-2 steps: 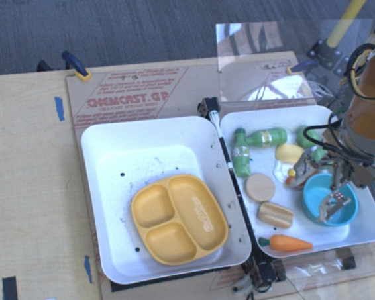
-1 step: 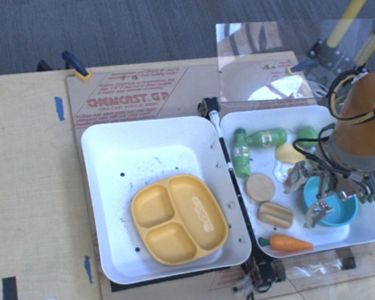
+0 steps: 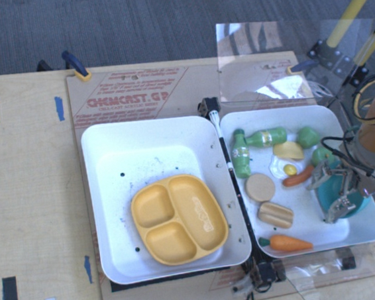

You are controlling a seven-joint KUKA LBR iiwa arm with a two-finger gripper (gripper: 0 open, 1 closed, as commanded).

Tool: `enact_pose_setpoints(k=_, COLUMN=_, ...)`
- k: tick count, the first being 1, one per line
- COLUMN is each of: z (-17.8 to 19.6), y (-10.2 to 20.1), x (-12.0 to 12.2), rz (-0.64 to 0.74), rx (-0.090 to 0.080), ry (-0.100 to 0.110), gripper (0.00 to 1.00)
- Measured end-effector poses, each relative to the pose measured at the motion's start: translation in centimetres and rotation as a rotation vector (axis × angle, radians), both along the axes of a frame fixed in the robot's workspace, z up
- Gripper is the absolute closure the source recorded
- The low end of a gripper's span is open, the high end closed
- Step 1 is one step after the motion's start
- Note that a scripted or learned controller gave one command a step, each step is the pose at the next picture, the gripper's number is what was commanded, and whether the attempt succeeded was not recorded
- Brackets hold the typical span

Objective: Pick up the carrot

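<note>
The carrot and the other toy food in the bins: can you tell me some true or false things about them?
1. The carrot lies in the right bin. True.
2. The yellow plate holds the carrot. False: the carrot is in the other bin, near its front edge.
3. The hand is above the left bin. False: it is over the right bin's right side.
4. The carrot lies apart from the hand. True.

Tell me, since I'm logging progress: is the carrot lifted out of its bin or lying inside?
Lying inside. The carrot rests flat on the right bin's floor near its front edge, apart from the pincer.
</note>
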State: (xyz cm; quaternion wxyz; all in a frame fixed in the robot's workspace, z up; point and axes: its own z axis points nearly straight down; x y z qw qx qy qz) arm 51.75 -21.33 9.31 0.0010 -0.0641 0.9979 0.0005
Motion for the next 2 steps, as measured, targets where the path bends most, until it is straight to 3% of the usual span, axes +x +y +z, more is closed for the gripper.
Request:
enact_pose_setpoints(k=1, z=21.7, y=-1.0, x=5.2, rz=-0.38, rx=-0.003, ry=-0.011, gripper=0.0)
enact_pose_setpoints(k=2, z=15.5, y=9.9, x=-3.5, rz=-0.474, rx=0.001, ry=0.007, gripper=0.0)
